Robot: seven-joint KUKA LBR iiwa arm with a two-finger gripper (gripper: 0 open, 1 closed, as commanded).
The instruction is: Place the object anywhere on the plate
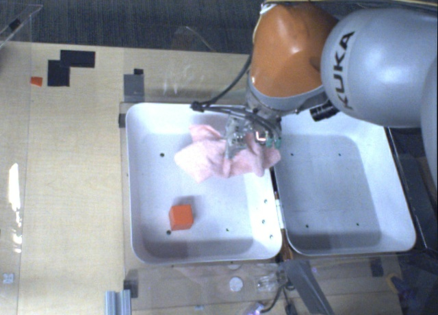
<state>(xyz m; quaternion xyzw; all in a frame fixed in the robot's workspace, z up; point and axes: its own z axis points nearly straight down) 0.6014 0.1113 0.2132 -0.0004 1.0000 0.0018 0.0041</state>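
Lying crumpled in the left bin (pixel 147 170), a pink cloth (pixel 219 154) spreads across that bin's upper right part, its right edge reaching the wall next to the right bin (pixel 345 194). We see the cloth bunched into folds, with one lobe stretching left and down toward the bin's middle and another hanging at the right by the divide between the bins. Directly over the cloth's upper middle sits the end effector (pixel 241 135), a small metal assembly with wires, and it overlaps the fabric from our slanted view. We cannot tell whether it is apart, together or clamped on the cloth, since the wrist and the fabric hide that part. Above it we see the orange band (pixel 287 46) of the arm (pixel 383 60), whose grey body carries the KUKA lettering and fills the upper right. A thin black cable (pixel 222 98) runs from the wrist leftward to the bin's top rim.

Lower left in the same bin, well apart from the cloth, an orange block (pixel 181 217) rests on the white floor. We see both bins sitting side by side on the pale wooden desk (pixel 68 190), which bears black marks (pixel 68 66) and a small orange square (pixel 35 81) near its upper left corner.
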